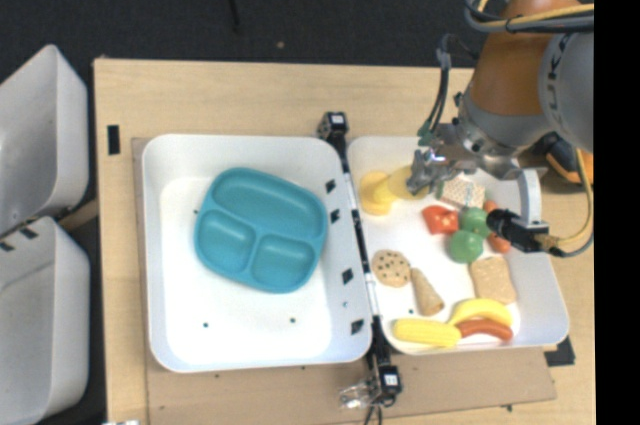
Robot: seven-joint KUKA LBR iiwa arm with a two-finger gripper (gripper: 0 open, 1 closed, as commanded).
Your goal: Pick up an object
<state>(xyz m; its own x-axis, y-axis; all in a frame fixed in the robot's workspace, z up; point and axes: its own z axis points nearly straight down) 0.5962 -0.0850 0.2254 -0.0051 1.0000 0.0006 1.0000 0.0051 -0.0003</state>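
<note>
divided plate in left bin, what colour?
Teal blue, one solid colour. The divided plate shows in the camera view, lying in the left bin.

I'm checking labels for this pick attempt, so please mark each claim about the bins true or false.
1. The blue divided plate lies in the left bin. True.
2. The toy foods lie in the left bin. False: the cookie, corn cob and the rest lie in the right bin.
3. The gripper is over the right bin, near the yellow piece. True.
4. The cookie rests on the blue plate. False: it lies on the right bin's floor.
5. The corn cob lies near the right bin's front edge. True.
</note>
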